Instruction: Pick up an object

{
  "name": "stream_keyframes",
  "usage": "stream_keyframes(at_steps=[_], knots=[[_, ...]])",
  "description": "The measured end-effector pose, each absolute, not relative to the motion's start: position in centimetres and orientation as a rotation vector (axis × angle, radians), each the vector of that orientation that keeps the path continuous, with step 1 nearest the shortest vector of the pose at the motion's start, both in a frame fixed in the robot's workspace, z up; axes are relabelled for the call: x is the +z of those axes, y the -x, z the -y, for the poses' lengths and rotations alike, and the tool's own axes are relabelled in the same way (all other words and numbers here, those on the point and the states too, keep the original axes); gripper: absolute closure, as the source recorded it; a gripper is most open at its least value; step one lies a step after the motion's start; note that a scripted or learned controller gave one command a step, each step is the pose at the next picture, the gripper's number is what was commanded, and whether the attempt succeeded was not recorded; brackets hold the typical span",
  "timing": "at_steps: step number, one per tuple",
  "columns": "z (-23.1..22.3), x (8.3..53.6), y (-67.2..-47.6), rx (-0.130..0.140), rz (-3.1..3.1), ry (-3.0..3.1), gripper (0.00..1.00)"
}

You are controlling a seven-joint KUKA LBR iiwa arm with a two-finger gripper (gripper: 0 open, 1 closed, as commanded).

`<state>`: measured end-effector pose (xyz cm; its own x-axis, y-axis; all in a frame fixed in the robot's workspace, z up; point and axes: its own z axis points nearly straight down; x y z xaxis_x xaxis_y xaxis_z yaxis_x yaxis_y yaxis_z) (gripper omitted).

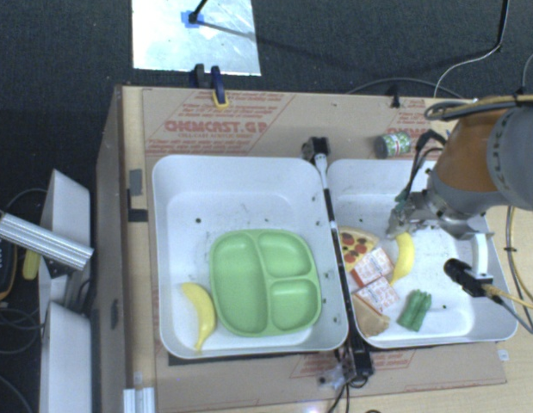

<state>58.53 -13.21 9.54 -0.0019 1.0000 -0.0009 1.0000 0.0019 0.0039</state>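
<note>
In the right bin [369, 198] lie a pizza slice [356, 245], two red and white packets [374, 279], a yellow banana [405, 255], a tan piece [370, 321] and a green toy [414, 310]. My gripper [401, 220] hangs over the right bin, just above the top end of that banana. Nothing shows between its fingers. The left bin [176, 192] holds a green divided plate [265, 280] and a second yellow banana [200, 313] at its front left.
A small can [398, 143] lies on the cardboard behind the right bin. A blue and yellow clamp [216, 84] sits at the board's back edge. A black divider [332, 231] runs between the bins. Grey metal framing [42, 239] stands to the left.
</note>
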Motion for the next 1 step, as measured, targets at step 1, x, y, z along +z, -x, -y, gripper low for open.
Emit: stream_keyframes(at_steps=[1], knots=[[7.03,18.51,-52.86,0.004,-2.224,-2.216,1.0]])
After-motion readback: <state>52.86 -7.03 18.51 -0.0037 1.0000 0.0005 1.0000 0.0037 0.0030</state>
